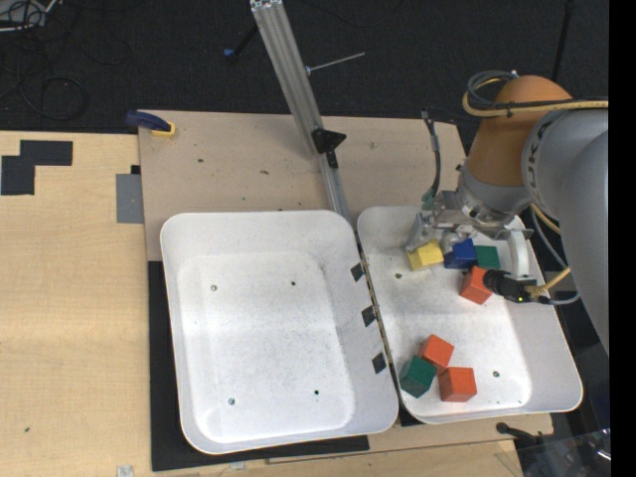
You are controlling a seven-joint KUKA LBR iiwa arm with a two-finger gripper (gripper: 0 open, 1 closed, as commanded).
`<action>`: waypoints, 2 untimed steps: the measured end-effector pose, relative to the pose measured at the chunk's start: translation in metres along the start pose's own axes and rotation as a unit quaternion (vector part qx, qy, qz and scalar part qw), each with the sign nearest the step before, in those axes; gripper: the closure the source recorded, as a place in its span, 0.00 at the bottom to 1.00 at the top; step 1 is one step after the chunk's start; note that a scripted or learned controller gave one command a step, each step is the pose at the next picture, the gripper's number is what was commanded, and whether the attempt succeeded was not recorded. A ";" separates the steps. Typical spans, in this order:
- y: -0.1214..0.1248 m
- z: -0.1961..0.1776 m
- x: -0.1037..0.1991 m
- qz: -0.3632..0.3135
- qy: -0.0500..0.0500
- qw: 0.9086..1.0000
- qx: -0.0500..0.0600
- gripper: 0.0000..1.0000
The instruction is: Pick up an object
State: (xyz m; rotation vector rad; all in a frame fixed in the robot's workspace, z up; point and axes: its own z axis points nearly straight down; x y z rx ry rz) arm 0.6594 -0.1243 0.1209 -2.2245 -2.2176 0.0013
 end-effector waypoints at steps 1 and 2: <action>-0.007 -0.059 -0.006 0.000 0.000 1.000 -0.002 1.00; -0.006 -0.112 -0.007 -0.001 0.000 1.000 -0.002 1.00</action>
